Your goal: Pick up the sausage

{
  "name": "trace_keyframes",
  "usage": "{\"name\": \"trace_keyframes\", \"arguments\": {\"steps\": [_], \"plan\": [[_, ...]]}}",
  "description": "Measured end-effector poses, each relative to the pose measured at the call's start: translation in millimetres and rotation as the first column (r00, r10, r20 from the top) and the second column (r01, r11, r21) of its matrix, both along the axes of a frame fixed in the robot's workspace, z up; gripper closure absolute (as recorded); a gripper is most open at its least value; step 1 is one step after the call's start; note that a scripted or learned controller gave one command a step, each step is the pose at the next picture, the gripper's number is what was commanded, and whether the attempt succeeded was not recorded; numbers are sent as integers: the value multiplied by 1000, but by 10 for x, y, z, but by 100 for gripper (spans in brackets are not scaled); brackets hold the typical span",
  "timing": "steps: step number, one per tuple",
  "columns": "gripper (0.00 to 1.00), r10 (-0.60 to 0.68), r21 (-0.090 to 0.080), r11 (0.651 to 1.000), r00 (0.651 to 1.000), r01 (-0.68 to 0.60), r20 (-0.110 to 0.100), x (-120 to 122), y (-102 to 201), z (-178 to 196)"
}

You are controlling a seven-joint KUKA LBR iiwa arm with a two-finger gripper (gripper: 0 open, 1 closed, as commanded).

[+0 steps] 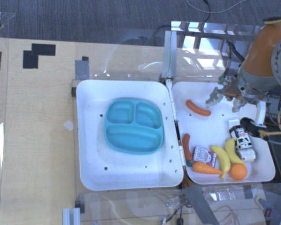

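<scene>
Light: bright, even, from overhead.
Glare: pale reflections on the clear panels (196, 46) behind the white bins (126, 177).
Shadows: soft, faint.
Focus: mostly sharp; arm (271, 50) slightly blurred.

Left white bin (91, 172) holding a blue divided plate (134, 126) at its middle. Right white bin (267, 170) with a cluster along its near side: carrot (206, 168) lying by a small pink carton (205, 155), two bananas (226, 156) just beside them, an orange (239, 171) at the bananas' near end, a black-and-white carton (243, 143) to the right.
</scene>
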State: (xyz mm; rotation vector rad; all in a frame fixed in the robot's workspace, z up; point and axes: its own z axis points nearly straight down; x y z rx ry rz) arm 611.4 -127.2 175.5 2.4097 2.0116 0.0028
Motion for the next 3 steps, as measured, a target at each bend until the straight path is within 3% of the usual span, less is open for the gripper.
{"name": "trace_keyframes", "arguments": {"steps": [1, 2, 3], "plan": [[0, -37, 1, 999, 999, 37, -1, 175, -67, 25], [0, 30, -1, 1000, 1000, -30, 4, 448, 386, -881], [100, 35, 1, 999, 999, -35, 8, 464, 409, -765]]}}
